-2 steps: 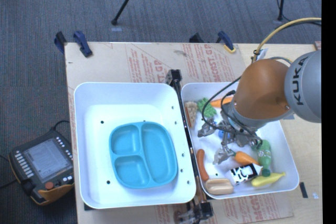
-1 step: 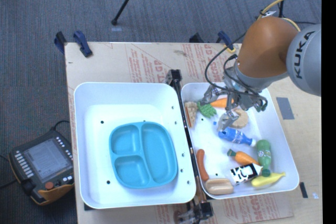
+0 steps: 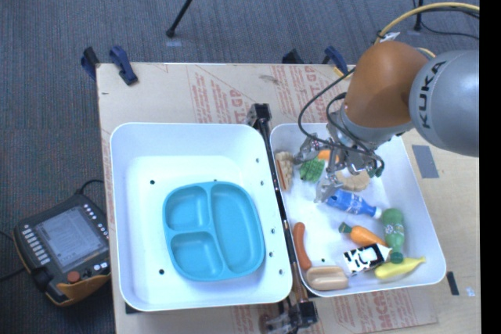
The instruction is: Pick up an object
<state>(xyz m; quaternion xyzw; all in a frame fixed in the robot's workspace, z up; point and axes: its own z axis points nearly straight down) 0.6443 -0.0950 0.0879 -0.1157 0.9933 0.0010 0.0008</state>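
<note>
Single fixed camera above bench [image 3: 196, 86], slanted down, both bins framed, seemingly mid-distance.

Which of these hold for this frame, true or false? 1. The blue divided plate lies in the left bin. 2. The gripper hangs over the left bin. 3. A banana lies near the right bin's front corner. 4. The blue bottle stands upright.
1. True: the blue divided plate lies in the left bin.
2. False: the gripper is over the right bin.
3. True: the banana lies there.
4. False: the blue bottle lies on its side.
</note>
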